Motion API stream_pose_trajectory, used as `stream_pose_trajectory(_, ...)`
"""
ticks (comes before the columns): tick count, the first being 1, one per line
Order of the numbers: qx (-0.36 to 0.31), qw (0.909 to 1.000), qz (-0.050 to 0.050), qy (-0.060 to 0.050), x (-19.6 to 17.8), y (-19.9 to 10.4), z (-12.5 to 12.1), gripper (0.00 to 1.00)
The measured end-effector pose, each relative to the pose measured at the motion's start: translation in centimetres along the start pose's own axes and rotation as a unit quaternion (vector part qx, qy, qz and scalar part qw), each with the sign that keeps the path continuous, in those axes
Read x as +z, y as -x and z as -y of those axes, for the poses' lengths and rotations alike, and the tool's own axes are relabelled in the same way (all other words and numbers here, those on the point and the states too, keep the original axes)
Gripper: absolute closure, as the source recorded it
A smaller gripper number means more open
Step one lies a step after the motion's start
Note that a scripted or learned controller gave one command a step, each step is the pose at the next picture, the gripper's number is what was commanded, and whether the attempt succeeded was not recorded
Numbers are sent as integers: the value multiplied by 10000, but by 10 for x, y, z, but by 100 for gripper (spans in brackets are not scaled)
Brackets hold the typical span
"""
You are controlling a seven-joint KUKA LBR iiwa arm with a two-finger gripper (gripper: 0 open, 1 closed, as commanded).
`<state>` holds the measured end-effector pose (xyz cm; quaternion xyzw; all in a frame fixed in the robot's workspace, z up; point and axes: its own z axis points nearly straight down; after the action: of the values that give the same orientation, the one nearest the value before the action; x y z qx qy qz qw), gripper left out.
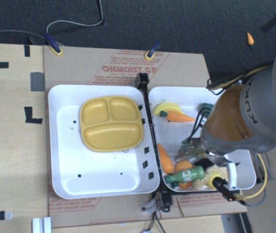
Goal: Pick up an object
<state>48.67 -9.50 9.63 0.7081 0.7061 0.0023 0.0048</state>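
— Inspector: Contents of the bins?

— Arm: Left bin (pixel 62 144) holds one yellow divided plate (pixel 112 122), toward its far half; its near floor is bare white. Right bin (pixel 196 92) holds a banana (pixel 163 107) and carrot (pixel 179 116) at the far side, and a second carrot (pixel 164 159), an orange (pixel 183 167) and a green bottle (pixel 186 175) at the near edge.

— Inspector: Your fingers?

— Arm: My gripper (pixel 192 148) hangs low over the right bin, just beside the orange. My wrist hides the fingers; whether wide or narrow, I cannot tell.

— Inspector: Room?

— Arm: The near pile crowds the divider (pixel 146 125).
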Motion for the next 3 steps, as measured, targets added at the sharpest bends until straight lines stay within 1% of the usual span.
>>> stream_pose_trajectory(1,23,10000,50,19,-1,5,0,0)
stream_pose_trajectory(2,-11,10000,-8,-28,11,9,-56,0)
stream_pose_trajectory(3,-20,10000,-11,-28,11,0,-101,0)
